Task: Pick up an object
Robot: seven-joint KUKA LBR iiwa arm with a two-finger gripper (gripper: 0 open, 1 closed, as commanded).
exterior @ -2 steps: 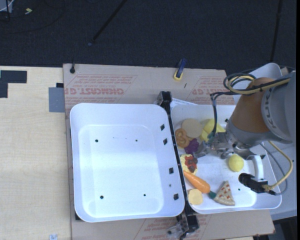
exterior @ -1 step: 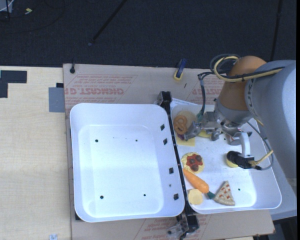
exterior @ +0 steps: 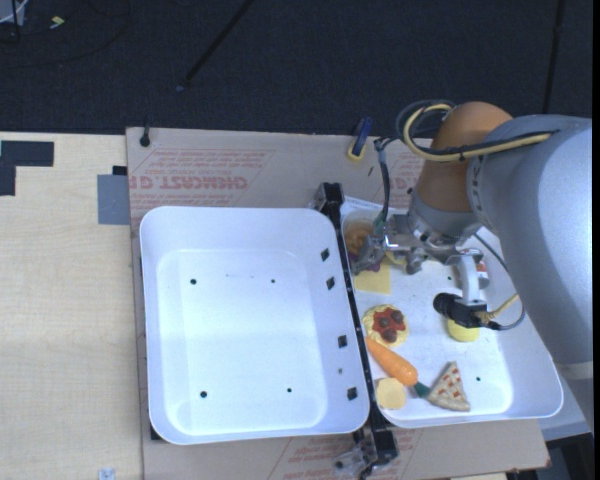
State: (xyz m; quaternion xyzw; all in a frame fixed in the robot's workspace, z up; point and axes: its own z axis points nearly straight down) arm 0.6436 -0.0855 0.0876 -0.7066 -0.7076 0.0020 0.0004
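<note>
Dark floor ran behind the pale counter, and on it the two white bins sat side by side on a sheet of printed cardboard. Every candidate for the pick lay in the right bin, bunched along its left wall, which I judged was why the arm had reached in deep toward the divide rather than into the left bin.

The hand hung low over the far corner of that right bin, just beside a yellow cheese slice and a brownish piece I couldn't identify. From my feed I couldn't tell whether the hand was wide or narrow, and I saw nothing held in it.

Nearer the camera lay a small round pizza, a carrot at a slant, a pale yellow disc touching the carrot's lower end, and a pizza wedge — all apart from the hand. A yellow lump sat further right.

My guess: the cheese was the target, being closest — but flat against the floor and near the wall, it looked an awkward grab.
</note>
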